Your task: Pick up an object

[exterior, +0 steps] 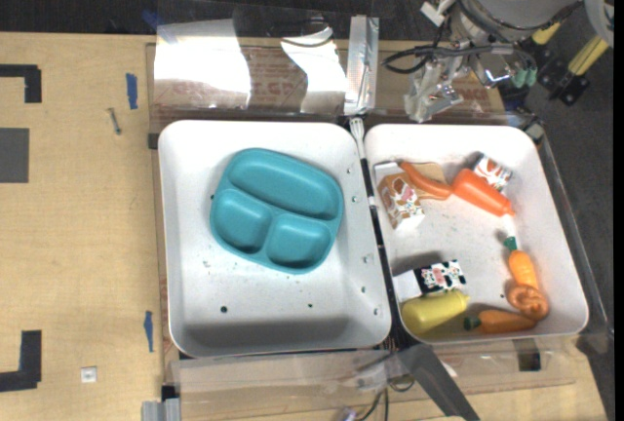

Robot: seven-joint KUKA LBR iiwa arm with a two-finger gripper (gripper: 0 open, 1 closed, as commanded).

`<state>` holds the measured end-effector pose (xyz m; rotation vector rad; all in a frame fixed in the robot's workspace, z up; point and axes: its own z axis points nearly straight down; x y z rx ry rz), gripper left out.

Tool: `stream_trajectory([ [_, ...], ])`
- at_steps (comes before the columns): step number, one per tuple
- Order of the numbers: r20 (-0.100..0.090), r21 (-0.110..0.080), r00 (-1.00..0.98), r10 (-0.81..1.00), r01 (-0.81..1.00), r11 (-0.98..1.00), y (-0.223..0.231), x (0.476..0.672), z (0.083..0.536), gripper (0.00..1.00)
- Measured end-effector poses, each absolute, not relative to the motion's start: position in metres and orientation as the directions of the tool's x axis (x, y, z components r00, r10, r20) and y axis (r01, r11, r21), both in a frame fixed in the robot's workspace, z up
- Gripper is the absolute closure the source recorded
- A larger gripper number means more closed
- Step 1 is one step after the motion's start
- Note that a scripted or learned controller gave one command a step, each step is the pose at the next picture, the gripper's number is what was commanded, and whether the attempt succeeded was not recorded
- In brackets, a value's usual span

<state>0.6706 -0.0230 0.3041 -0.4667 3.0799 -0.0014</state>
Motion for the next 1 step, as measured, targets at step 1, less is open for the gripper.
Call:
stream_trajectory([
  [1,-0.005,-0.002,-0.868,-0.497,-0.497,0.868,-0.0762,0.6497,0.2916,1.00],
])
